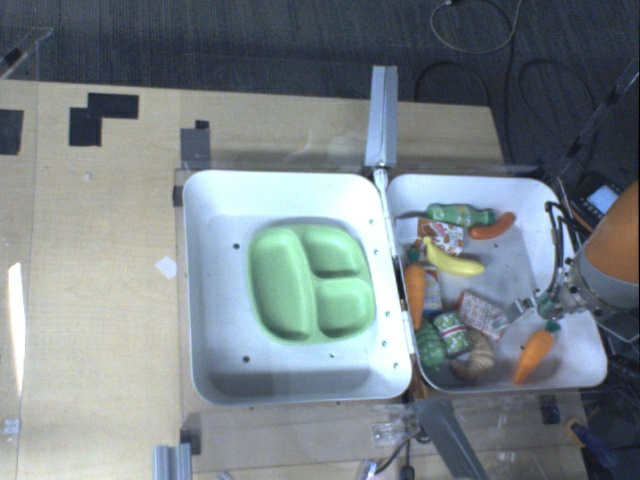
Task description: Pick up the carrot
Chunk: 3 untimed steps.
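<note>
An orange carrot [534, 356] with a green top lies tilted near the front right corner of the right bin [585, 373]. My gripper [545, 308] hangs just behind the carrot's green end, close above the bin floor. The arm comes in from the right edge, its orange band [615, 253] above the wrist. Nothing shows held in the gripper. A second orange, carrot-like piece [415, 294] lies lengthwise against the right bin's left wall.
The right bin also holds a green bottle [458, 213], a red sausage [492, 228], a banana [453, 261], small packets [482, 313] and a green item [432, 346]. The left bin [215, 368] holds a green divided plate [310, 280]. A metal post [382, 118] stands between the bins.
</note>
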{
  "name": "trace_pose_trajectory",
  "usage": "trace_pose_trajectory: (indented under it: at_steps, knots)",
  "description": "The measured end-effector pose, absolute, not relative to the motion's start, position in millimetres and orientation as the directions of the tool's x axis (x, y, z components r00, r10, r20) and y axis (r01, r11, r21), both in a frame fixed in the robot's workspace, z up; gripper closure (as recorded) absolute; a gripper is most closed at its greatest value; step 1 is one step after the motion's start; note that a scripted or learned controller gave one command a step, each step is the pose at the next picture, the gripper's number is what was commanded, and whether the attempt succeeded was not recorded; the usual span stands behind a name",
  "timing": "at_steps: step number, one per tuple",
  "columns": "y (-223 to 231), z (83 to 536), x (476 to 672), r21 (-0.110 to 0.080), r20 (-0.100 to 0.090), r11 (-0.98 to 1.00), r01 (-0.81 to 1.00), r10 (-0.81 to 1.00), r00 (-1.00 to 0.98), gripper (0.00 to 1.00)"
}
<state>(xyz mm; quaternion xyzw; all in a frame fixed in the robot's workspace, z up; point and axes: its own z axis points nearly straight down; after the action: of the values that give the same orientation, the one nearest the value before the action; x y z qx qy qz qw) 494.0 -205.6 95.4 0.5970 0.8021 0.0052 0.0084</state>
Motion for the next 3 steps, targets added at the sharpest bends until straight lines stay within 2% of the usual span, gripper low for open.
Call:
trace_pose_trajectory:
  at_steps: [1, 2, 3]
  knots:
    - [-206.5, 96.5, 497.6, 0.021, -0.027, 0.610, 0.792, 0.792, -0.610, 0.00]
    - [-206.0, 95.9, 497.5, 0.010, -0.032, 0.864, 0.503, 0.503, -0.864, 0.00]
    - [-205.3, 108.5, 498.9, 0.012, -0.032, 0.863, 0.505, 0.505, -0.862, 1.00]
